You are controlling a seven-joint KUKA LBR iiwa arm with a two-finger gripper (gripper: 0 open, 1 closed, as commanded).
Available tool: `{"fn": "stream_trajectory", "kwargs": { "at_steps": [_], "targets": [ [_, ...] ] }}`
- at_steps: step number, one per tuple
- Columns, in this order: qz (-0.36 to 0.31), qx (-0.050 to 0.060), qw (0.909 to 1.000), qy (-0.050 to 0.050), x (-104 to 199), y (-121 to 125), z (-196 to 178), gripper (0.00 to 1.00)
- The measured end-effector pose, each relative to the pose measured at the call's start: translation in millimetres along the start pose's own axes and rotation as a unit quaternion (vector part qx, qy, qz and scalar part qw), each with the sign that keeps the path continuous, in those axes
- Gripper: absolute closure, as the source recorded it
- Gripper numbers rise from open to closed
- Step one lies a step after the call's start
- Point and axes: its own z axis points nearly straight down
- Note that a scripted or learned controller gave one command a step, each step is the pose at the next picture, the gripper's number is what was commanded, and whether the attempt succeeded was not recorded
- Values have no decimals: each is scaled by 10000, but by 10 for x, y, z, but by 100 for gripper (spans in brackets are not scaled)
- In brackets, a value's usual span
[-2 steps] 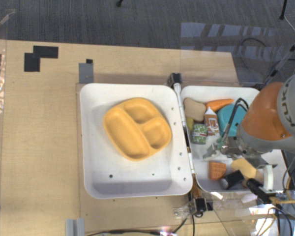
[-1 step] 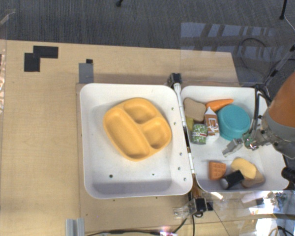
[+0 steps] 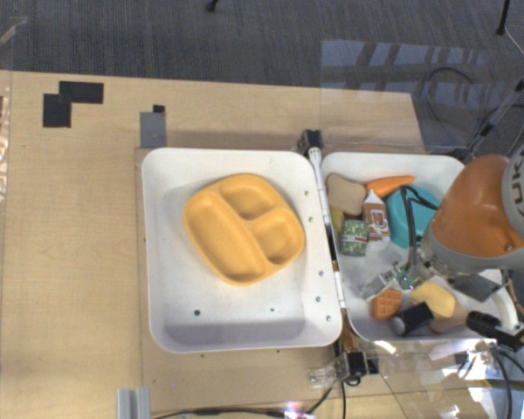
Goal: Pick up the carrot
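The carrot (image 3: pixel 389 183) is a small orange piece lying near the back wall of the right bin (image 3: pixel 358 317), pointing right. My gripper (image 3: pixel 396 278) hangs low over the middle of that bin, below the arm's orange band (image 3: pixel 473 216). It is well in front of the carrot, closer to the waffle piece (image 3: pixel 386 304), with a teal item (image 3: pixel 417 217) and a small carton (image 3: pixel 375 216) in between. Nothing shows in the gripper.
The left bin (image 3: pixel 183 321) holds a yellow divided plate (image 3: pixel 243 228). The right bin also holds a beige bread piece (image 3: pixel 341 190), a green box (image 3: pixel 355 236), a yellow lump (image 3: pixel 435 298) and a black cylinder (image 3: pixel 411 321). Cables lie along the bench front.
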Motion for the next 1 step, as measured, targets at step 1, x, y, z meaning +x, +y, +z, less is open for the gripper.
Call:
{"fn": "stream_trajectory", "kwargs": {
  "at_steps": [1],
  "targets": [
    [-4, -52, 10000, -18, -4, 44, -121, 100]
  ]
}}
